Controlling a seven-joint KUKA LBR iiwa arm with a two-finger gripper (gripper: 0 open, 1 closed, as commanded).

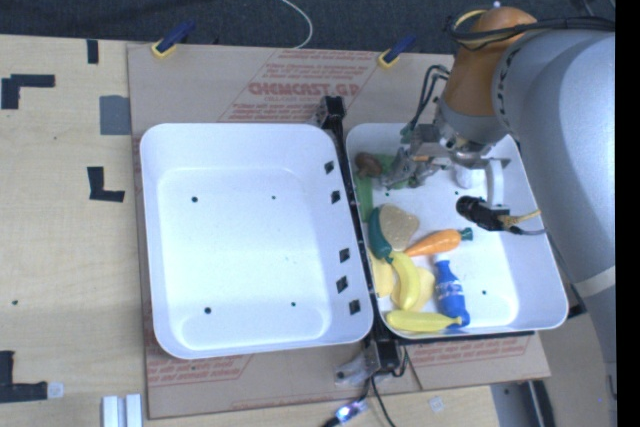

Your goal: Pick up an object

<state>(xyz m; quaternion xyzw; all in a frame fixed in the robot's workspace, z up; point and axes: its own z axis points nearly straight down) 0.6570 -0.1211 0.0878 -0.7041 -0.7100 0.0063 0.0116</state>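
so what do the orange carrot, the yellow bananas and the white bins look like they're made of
The orange carrot with a green top and the yellow bananas look like moulded plastic toy food: flat, even colour and smooth skin. The two shallow white bins seem thin formed plastic, with rounded corners and a soft sheen.

Grey arm (560, 115) reaches in, hand (412, 165) lowered.

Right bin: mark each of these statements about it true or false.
1. The right bin holds the objects. True.
2. The orange carrot lies in the left bin. False: it lies in the right bin.
3. The pincer is at the right bin's far left corner. True.
4. The blue bottle stands upright. False: it lies flat.
5. A yellow banana lies near the right bin's near edge. True.
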